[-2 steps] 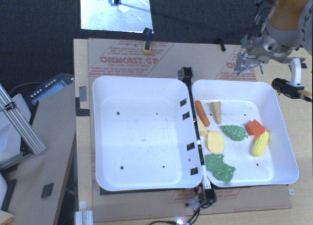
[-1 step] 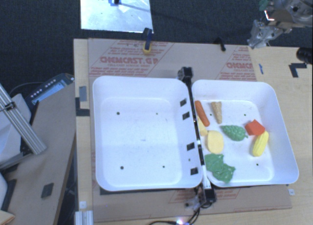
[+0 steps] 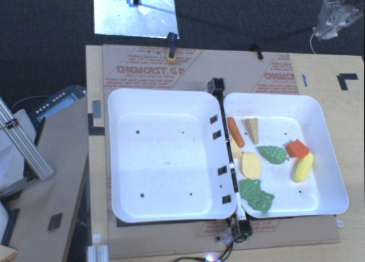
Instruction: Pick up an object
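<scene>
The right bin (image 3: 328, 141) holds several toy foods. An orange carrot (image 3: 235, 131) and a tan cone (image 3: 252, 130) lie near its left wall. A yellow oval piece (image 3: 251, 165) sits below them, with a green leafy piece (image 3: 255, 194) at the front. Another green leaf (image 3: 272, 154), a red-orange block (image 3: 297, 148) and a yellow corn cob (image 3: 303, 167) lie to the right. My gripper (image 3: 335, 19) hangs high at the top right, beyond the bench's far edge and well away from the bins, with nothing seen in it.
The left bin (image 3: 114, 141) sits beside the right one, with a black clipped divider (image 3: 225, 152) between them. A yellow clamp (image 3: 171, 54) stands at the bench's far edge. A shiny metal plate (image 3: 134, 4) lies behind the bench.
</scene>
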Tool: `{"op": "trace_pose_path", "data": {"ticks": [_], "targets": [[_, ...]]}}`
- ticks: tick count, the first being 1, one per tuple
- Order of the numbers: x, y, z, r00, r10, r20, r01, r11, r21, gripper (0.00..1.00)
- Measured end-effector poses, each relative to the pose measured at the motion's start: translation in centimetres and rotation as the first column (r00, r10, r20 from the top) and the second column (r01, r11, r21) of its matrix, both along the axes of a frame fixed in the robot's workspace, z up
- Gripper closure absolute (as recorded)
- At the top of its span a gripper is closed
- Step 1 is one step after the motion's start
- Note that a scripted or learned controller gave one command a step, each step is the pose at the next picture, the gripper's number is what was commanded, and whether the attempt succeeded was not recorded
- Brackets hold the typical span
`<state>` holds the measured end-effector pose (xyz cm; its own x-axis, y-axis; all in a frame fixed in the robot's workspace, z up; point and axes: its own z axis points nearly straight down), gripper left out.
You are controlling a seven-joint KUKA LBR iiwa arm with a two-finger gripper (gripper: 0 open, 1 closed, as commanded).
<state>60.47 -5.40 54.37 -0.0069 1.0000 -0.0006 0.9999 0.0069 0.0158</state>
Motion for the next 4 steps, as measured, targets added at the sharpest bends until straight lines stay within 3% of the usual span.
{"op": "trace_pose_path", "data": {"ticks": [1, 2, 3, 4], "targets": [[6.6, -2.8, -2.6, 1.000, -0.007, -0.012, 0.006, 1.000, -0.002, 1.00], [6.3, 0.4, -14.0, 1.000, 0.000, -0.025, 0.000, 1.000, 0.002, 1.00], [6.4, 7.0, -0.5, 1.000, 0.005, 0.002, -0.005, 1.000, 0.002, 1.00], [6.3, 11.1, -13.6, 1.000, 0.001, -0.026, -0.001, 1.000, 0.001, 1.00]]}}
